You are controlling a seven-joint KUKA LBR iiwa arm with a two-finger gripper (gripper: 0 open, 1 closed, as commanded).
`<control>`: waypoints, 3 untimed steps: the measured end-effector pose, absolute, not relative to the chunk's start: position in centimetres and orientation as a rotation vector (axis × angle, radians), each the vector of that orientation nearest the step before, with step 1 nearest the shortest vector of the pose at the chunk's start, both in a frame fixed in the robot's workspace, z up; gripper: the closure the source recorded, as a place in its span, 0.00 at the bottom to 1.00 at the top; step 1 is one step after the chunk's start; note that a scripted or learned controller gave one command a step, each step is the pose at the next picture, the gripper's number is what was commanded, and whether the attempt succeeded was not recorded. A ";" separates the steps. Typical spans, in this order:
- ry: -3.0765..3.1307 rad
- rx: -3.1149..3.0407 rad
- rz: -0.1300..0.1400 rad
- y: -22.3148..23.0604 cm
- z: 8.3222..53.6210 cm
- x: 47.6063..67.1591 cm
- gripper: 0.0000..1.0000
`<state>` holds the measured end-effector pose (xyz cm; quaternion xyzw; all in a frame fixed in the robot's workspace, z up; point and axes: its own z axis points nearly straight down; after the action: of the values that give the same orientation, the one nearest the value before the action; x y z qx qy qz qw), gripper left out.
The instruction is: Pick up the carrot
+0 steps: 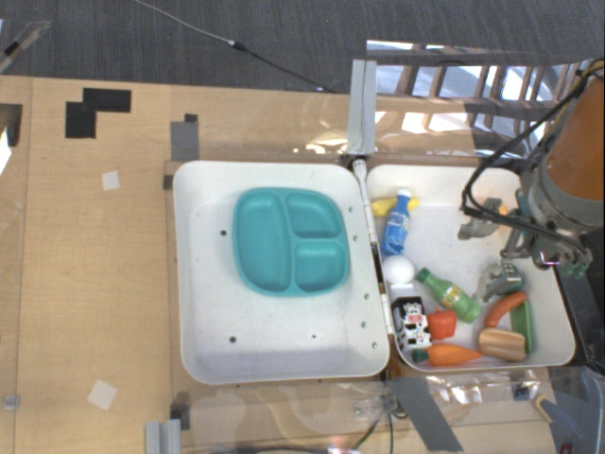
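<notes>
Over the right bin (563, 346) | gripper (502, 282) hovering, grip state impossible to tell | carrot (452, 355) lying near front wall, between red-white block (411, 322) and wooden piece (502, 345) | likely light, rigid, smooth plastic; grasping across thick middle looks advisable

A pale wooden bench (85, 291) fills most of the frame, with black markers (95, 110) at its upper left. Dark grey carpet (189, 8) runs along the top, crossed by a thin cable (236, 43). Bright glare glints at upper right.
</notes>
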<state>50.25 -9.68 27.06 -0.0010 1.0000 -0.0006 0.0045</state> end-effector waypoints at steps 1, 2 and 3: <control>3.137 -0.135 0.000 -17.6 18.3 54.7 0.00; 3.136 -0.071 -0.001 -20.6 10.0 53.2 0.00; 3.103 -0.080 -0.016 -19.8 9.3 50.8 0.00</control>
<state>50.75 -19.82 9.34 -0.0257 0.9995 -0.0051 0.0185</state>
